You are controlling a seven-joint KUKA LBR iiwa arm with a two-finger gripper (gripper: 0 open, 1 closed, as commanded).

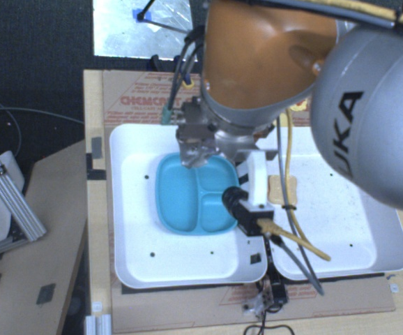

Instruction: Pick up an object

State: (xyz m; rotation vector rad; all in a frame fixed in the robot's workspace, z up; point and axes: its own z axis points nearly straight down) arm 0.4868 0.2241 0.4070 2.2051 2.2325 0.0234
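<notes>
Lying in the left bin [135, 208], a blue sectioned plate [191, 197] faces up.

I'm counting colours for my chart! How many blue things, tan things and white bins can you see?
Blue divided tray: 1
Tan flat piece: 1
White bins, left bin and right bin: 2
Total: 4
</notes>
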